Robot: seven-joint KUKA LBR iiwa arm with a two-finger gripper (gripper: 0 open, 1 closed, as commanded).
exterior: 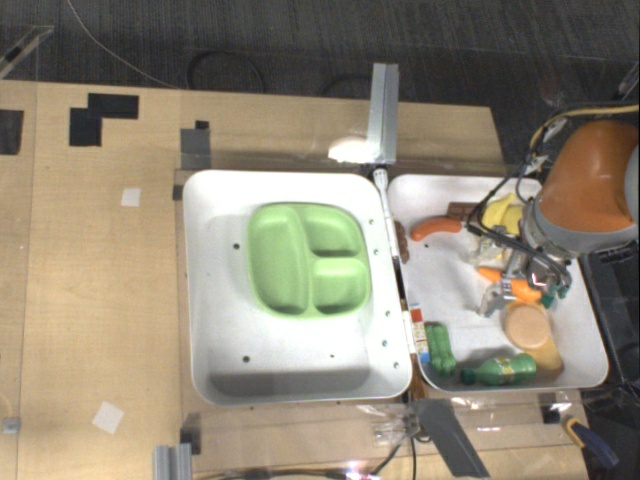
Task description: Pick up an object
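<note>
A pale wooden bench (90, 298) carries two white bins. The left bin (215, 268) holds a green divided tray (305, 258). Over the right bin (590, 353), the gripper (520, 286) hangs low; whether it is released or clenched I cannot tell. A small orange piece (505, 290) lies right at it, a tan cup (528, 328) just below, a green bottle (498, 370) farther below, and an orange sausage-shaped toy (436, 228) up and left.

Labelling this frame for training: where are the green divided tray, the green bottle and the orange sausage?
green divided tray (305, 258), camera view, centre divider.
green bottle (500, 370), camera view, body middle.
orange sausage (437, 228), camera view, mid-length.
</note>
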